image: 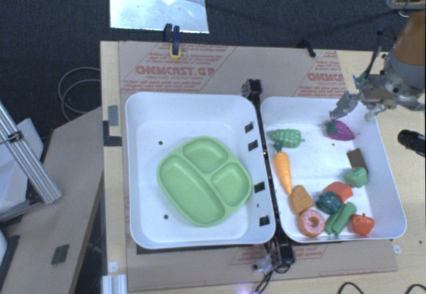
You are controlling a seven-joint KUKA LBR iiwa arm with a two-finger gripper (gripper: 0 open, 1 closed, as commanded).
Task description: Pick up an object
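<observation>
Your left bin (143, 113) holds a green divided plate (203, 181), lying flat near its middle. Your right bin (393, 209) holds the toy food: a green corn cob (285, 137), a carrot (283, 171), a purple piece (340, 130), a brown block (355, 157), and a cluster at the near edge with a pink doughnut (311, 222) and a red piece (363, 223). The gripper (358, 104) hangs over the right bin's far corner, just beside the purple piece; its fingers look spread apart with nothing between them. The arm is cut off at the right.
</observation>
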